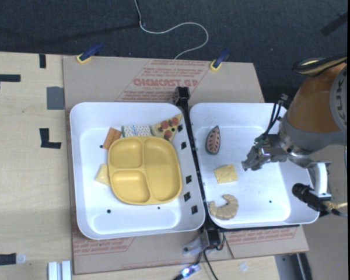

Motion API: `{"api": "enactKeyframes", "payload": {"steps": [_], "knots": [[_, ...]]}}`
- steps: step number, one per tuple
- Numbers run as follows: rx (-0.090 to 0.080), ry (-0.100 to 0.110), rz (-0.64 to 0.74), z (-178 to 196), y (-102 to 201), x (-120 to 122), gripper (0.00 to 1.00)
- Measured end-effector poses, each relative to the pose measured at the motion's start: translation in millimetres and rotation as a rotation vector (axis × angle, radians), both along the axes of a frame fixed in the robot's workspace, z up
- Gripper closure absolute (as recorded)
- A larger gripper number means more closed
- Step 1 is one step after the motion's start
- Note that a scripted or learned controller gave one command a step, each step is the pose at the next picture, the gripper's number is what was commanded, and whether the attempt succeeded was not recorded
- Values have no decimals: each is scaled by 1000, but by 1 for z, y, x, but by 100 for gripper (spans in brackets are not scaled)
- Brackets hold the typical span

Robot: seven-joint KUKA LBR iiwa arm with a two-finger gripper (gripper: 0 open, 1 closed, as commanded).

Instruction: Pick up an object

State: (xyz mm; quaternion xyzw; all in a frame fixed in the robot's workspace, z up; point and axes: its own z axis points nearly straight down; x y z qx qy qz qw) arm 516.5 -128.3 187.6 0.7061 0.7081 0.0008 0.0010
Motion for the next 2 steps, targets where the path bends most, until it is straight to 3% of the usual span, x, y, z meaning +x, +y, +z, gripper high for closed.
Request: {"api": "enactKeyframes", "payload": {"steps": [1,2], "knots": [[0,1,-1,39,1,1,100],[1,4,3,28,38,32,100]]}}
